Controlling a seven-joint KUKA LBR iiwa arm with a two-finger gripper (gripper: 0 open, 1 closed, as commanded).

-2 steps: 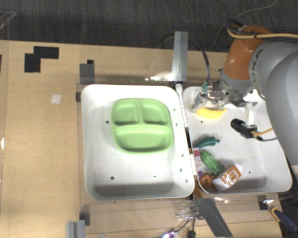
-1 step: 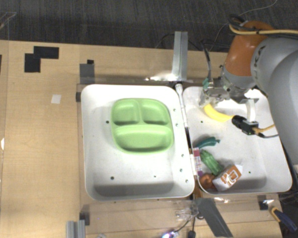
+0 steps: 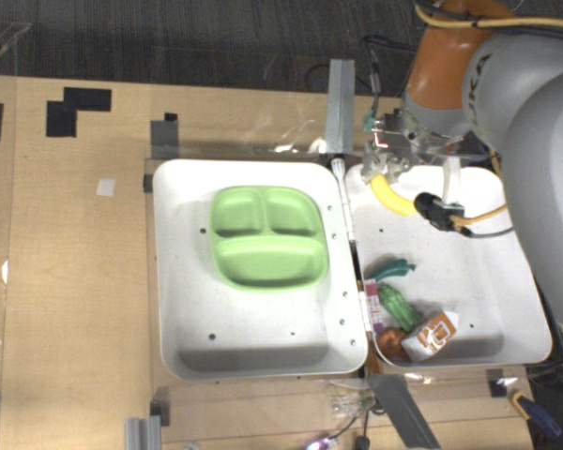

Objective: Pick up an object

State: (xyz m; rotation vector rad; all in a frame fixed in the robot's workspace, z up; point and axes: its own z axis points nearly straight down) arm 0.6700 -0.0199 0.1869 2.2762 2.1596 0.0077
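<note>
The wooden worktop (image 3: 66,279) fills the view, with black squares of tape toward 10 o'clock. From 2 o'clock the grey arm (image 3: 535,129) reaches in, its orange band (image 3: 441,68) sitting above the wrist. Two shallow white bins lie side by side at the middle: the left bin (image 3: 183,279) and the right bin (image 3: 507,289), their inner rims touching along a line that runs from 12 to 6 o'clock.

In the left bin a green divided plate (image 3: 266,235) lies flat, a little toward 12 o'clock of that bin's centre, with two small compartments on its far side and one wide one nearer the camera.

The jaws (image 3: 387,162) hang over the right bin's 11 o'clock corner, just above a yellow banana (image 3: 392,198) that lies on the bin floor; whether they are parted or closed cannot be told, and nothing can be seen between them. A black cable fitting (image 3: 436,211) sits just at 3 o'clock of the banana.

Toward 7 o'clock of the right bin lies a cluster: a small teal object (image 3: 391,270), a green vegetable-shaped toy (image 3: 399,306) beside it, and a white and orange packet (image 3: 432,334) touching a brown round object (image 3: 389,342).
</note>
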